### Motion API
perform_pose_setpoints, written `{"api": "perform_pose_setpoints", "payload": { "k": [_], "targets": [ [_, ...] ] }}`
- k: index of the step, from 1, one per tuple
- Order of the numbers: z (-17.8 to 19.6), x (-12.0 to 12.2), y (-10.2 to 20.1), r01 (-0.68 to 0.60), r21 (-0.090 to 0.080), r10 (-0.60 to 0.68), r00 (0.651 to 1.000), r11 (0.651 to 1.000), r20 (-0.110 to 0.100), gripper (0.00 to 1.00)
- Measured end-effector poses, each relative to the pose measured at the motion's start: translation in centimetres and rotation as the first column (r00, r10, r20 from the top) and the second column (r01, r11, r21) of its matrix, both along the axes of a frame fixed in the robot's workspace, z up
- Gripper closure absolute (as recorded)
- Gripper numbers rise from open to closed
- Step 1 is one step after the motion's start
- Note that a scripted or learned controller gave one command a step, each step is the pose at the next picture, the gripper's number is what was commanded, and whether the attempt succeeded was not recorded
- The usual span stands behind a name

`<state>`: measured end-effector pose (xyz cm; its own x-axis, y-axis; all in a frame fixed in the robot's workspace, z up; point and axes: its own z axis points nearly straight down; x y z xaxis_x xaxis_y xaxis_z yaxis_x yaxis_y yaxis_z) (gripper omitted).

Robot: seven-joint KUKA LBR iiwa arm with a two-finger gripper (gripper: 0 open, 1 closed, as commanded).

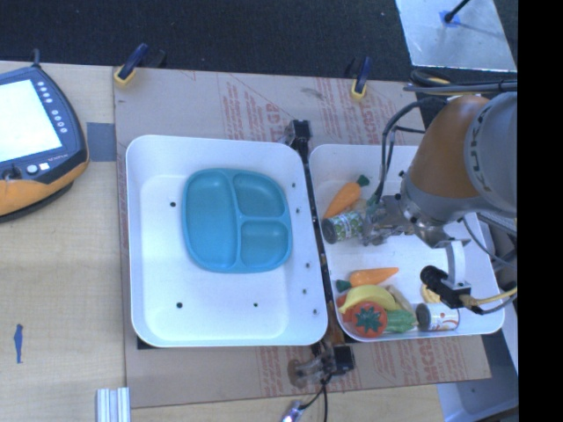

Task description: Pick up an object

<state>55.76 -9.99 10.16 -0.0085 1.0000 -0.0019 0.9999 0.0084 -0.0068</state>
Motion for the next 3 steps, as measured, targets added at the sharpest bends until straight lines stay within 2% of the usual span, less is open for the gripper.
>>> {"api": "perform_pose_setpoints", "payload": {
  "k": [1, 2, 3],
  "targets": [
    [0.0, 0.0, 0.0, -0.001, -0.001, 0.001, 1.0, 1.0, 0.0, 0.0],
    [-1.0, 7.0, 0.3, 0.006, 0.003, -0.006, 1.0, 1.0, 0.004, 0.0],
    [0.0, 7.0, 0.3, 0.001, 0.003, -0.001, 1.0, 1.0, 0.001, 1.0]
  ]
}}
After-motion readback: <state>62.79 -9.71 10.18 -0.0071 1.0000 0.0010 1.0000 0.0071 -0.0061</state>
